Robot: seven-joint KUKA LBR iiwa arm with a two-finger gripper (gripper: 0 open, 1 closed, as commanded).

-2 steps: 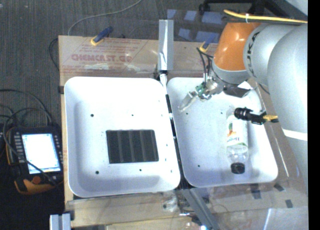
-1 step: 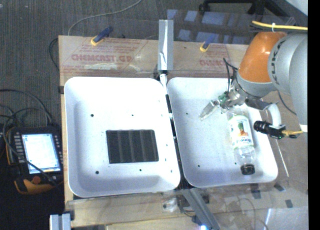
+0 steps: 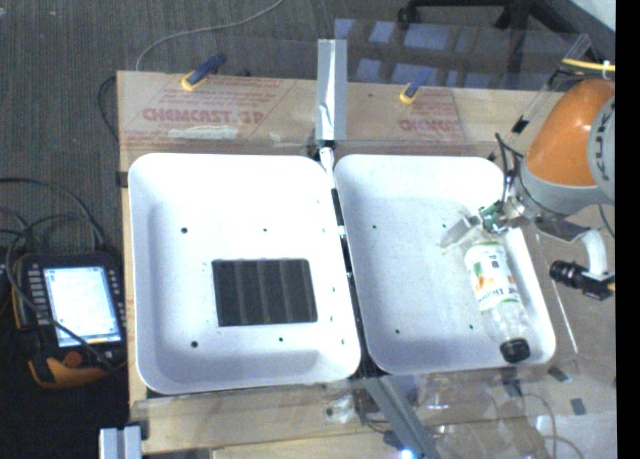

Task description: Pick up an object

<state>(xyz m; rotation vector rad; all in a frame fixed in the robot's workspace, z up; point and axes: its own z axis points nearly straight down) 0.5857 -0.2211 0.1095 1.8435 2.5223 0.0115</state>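
The bottle (image 3: 495, 292) lies on its side in the right bin (image 3: 400, 247), near that bin's right wall. Its long axis runs nearly up and down the view, tilted a little, with the dark cap pointing toward the near right corner and the base toward the gripper (image 3: 478, 225). The gripper sits just above the bottle's base end (too small and blurred to tell how it is set). A dark ribbed tray (image 3: 264, 291) lies flat in the left bin (image 3: 160, 207).

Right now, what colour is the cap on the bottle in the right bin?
Black cap, on a clear bottle with a white label; camera view.
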